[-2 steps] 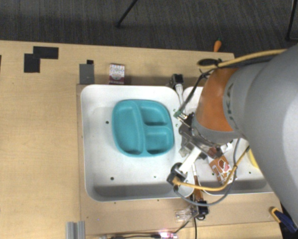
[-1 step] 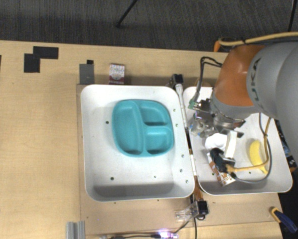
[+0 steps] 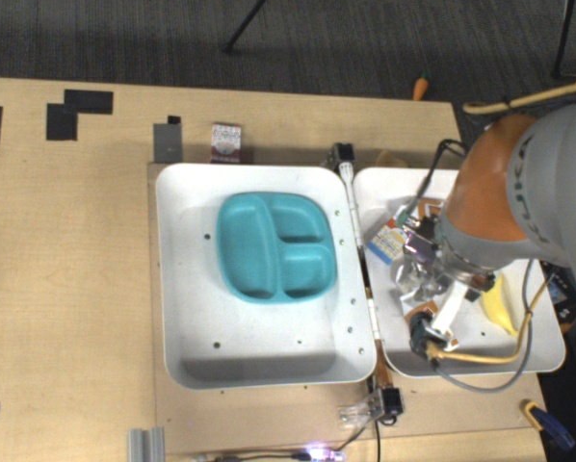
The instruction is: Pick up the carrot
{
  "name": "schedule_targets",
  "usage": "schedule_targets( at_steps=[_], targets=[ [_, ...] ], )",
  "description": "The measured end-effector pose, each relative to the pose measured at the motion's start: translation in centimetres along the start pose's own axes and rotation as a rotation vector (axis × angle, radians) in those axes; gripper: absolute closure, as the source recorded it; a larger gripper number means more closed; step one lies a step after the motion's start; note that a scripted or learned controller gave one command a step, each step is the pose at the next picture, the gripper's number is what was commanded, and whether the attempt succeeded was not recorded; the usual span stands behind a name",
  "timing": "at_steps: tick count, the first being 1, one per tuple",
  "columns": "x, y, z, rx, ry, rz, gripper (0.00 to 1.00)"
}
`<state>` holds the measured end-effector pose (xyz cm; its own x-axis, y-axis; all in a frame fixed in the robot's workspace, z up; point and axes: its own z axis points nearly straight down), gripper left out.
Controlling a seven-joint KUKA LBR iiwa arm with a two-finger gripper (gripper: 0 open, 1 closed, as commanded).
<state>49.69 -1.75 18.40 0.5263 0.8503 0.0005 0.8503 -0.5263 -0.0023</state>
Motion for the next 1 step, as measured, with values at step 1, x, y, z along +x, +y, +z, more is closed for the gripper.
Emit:
schedule_targets(
  at_steps=[1],
  targets=[
    [3.60,-3.27,-2.01,-0.001,0.002,0.216,1.00]
  ],
)
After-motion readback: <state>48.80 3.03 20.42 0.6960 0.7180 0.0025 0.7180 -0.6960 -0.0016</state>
